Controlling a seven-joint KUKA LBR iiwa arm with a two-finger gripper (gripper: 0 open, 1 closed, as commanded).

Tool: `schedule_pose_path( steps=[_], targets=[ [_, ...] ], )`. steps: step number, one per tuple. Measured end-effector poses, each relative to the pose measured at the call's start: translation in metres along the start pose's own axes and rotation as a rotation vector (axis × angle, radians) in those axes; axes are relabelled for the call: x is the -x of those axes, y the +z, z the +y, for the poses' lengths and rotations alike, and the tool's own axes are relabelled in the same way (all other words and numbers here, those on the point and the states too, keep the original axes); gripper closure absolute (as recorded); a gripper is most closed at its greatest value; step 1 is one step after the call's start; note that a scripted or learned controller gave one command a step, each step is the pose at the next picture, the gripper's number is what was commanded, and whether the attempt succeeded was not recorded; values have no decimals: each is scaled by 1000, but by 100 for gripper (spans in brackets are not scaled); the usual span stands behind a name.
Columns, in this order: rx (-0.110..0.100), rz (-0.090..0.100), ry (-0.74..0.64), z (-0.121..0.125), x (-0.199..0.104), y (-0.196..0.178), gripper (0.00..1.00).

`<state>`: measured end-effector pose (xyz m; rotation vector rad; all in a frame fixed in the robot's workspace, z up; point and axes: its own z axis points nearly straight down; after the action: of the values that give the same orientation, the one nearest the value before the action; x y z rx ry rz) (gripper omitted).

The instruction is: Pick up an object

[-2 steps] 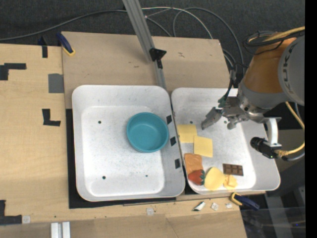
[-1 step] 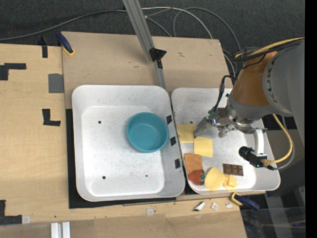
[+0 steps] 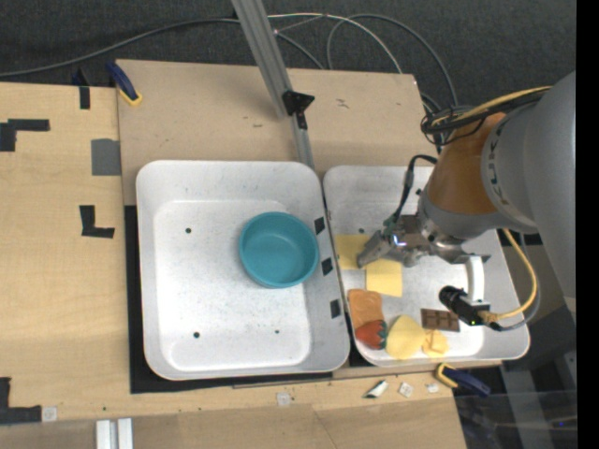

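Observation:
My gripper [image 3: 393,248] is low in the right bin [image 3: 374,187], its dark fingers spread just above a pale yellow block [image 3: 384,279]. Nothing shows between the fingers. A second yellow piece [image 3: 350,249] lies to the gripper's left by the bin's wall. Near the front of this bin lie an orange block [image 3: 366,304], a red piece [image 3: 371,333], a yellow rounded piece [image 3: 405,338], a small yellow bit [image 3: 435,343] and a brown bar [image 3: 439,321]. A teal bowl [image 3: 277,249] sits in the left bin [image 3: 178,251].
The arm's grey and orange wrist [image 3: 468,185] hangs over the right bin's back right. A metal pole [image 3: 271,64] slants down to the gap between the bins. Cables [image 3: 374,36] run across the bench behind. Small white scraps [image 3: 388,389] lie on the bench in front.

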<state>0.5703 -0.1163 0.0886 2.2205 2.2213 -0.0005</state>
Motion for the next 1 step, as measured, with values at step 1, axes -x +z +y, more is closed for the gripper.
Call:
schedule_pose_path(
  steps=[1],
  targets=[
    [-1,1,-2,0,-1,-10,100]
  ],
)
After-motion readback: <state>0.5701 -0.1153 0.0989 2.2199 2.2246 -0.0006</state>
